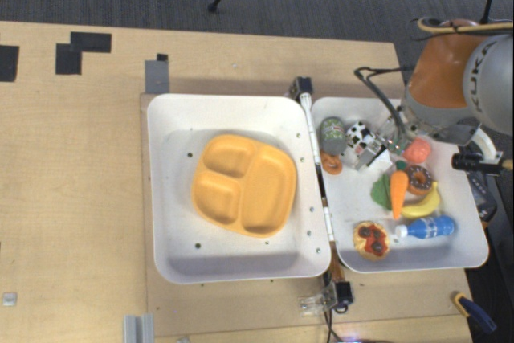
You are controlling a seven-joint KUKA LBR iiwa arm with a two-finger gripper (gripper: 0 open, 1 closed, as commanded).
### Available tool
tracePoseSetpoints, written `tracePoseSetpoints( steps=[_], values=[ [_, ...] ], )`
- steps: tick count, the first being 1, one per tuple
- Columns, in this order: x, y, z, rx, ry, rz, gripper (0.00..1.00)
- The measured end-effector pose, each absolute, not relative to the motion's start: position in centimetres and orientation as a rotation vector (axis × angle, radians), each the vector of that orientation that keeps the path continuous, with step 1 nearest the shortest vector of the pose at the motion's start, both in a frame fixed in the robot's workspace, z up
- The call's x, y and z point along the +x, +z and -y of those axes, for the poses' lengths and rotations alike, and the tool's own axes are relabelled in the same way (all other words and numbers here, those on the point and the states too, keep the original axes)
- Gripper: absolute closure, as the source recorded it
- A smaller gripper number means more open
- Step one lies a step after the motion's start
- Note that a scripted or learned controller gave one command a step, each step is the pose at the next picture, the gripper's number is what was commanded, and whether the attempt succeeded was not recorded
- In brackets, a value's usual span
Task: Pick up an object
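Camera view: you are looking down on two white bins; the left bin (173, 197) holds an upturned yellow divided plate (243, 184), and the right bin (474, 249) holds the small toys. The arm (450, 84) comes in from the right and its gripper (376, 150) sits low among the toys at the bin's upper middle, just beside a black-and-white toy (358, 136) and a pink ball (417, 150). You cannot tell how the gripper is set, nor whether it grips anything. The carrot (398, 192), banana (423, 206), blue bottle (426, 229) and small pizza (372, 239) lie crowded nearby, so a grab could pinch two toys or knock one aside.
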State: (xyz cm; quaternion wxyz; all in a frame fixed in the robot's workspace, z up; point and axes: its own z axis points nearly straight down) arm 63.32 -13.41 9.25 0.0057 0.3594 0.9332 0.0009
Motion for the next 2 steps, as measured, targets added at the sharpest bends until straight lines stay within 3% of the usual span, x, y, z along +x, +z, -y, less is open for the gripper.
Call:
tracePoseSetpoints(
  steps=[1,2],
  values=[
    [57.4,8.9,10.7,1.073,0.004,-2.939,0.00],
    [54.9,8.9,10.0,0.652,0.003,-3.054,0.00]
  ],
)
